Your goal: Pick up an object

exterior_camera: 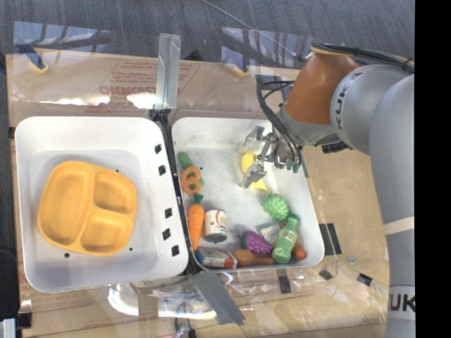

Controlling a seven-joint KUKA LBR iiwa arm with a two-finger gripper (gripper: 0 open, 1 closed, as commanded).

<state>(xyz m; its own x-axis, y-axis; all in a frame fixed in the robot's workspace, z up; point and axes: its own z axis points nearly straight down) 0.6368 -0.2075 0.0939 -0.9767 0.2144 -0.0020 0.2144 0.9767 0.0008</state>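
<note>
Yellow plastic toy piece (248, 163) sits in right shallow white bin (310, 210), touching my hand (257, 162); grip state: can't tell. Same bin: one orange carrot (196, 222), one small can (215, 225), one green bottle (285, 240), one purple grape bunch (258, 243). Left bin (28, 189): one yellow divided plate (86, 207).

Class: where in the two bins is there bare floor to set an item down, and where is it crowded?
Free: the right bin's upper-left floor, above the carrot; the left bin's margin around the yellow tray. Crowded: the right bin's lower edge, and near the tool.
</note>
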